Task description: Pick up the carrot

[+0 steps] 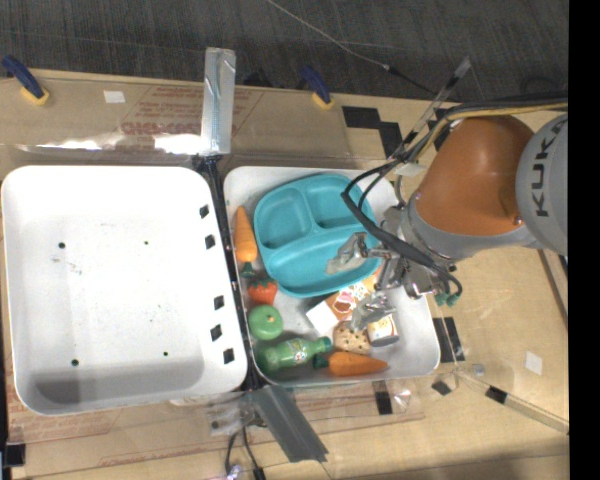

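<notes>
The long orange carrot (244, 235) lies ungrasped along the right white bin (420, 353)'s left wall beside the teal plastic divided tray (305, 228), while the jaws (365, 293), whose state I cannot tell, hover mid-bin, so the pickup seems not yet done.

tray (300, 230) in right bin (420, 353) | carrot (244, 236) left of tray

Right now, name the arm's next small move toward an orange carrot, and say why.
Probably shift the gripper toward the camera view's lower edge: the nearer orange carrot lies at the right white bin's lower edge, below where the gripper hangs, over the small packets.
</notes>
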### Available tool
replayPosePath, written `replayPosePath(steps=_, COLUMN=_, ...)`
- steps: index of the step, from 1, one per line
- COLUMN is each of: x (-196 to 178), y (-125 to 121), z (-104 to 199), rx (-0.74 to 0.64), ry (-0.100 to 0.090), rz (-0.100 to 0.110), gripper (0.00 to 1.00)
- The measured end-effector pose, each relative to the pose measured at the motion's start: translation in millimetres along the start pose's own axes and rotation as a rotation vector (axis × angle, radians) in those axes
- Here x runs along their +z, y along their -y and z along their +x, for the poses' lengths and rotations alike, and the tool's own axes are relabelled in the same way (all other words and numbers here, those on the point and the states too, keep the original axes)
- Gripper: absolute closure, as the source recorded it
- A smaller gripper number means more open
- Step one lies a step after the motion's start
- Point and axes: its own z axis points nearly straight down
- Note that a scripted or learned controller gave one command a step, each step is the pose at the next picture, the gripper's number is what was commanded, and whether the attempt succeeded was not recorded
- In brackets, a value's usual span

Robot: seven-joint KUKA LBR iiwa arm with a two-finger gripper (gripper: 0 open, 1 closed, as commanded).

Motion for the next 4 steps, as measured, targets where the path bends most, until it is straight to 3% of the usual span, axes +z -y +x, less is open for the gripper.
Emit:
replayPosePath(steps=1, x=95.3, y=-67.4, z=4.4, rx=-0.278, ry=0.003, rz=0.003, gripper=0.00)
replayPosePath(steps=2, x=65.3, y=-56.4, z=-41.4, rx=-0.331, ry=0.001, rz=0.003, gripper=0.00)
replayPosePath(steps=3, x=66.6, y=-53.9, z=-67.9, rx=-0.038, ry=0.010, rz=0.006, gripper=0.00)
replayPosePath(steps=4, x=-131.7, y=-17.0, z=-74.8, rx=0.175, ry=0.018, rz=0.007, gripper=0.00)
